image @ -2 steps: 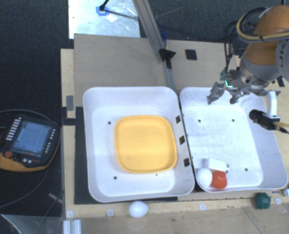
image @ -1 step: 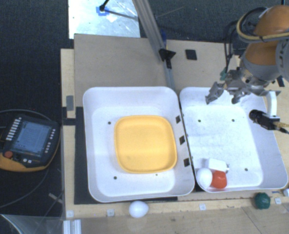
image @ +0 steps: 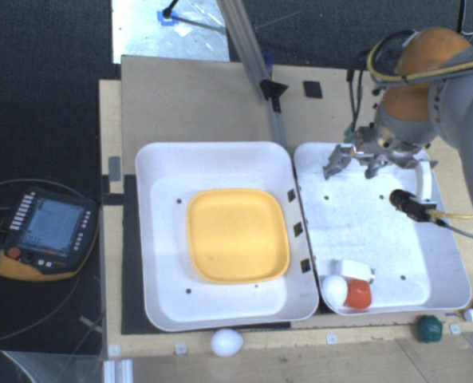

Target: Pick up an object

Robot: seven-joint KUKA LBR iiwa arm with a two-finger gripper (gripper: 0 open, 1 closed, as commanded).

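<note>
Gripper point(image: 353, 167) is held spread and empty over right bin point(image: 380, 238); red ball point(image: 358, 294) is seen at near edge.

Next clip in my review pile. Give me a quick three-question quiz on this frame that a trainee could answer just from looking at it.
1. True or false: the yellow plate lies in the left bin.
2. Multiple choice: the gripper is above which part of the right bin? A) its far end, B) its near corner, C) its centre.
3. Fill in: the white egg-shaped object lies ___ the bins, on the bench.

Key
1. True.
2. A; the small objects, among them an orange-red one, sit at the near-left corner, apart from the gripper.
3. Outside, past the left bin's near edge.
</note>
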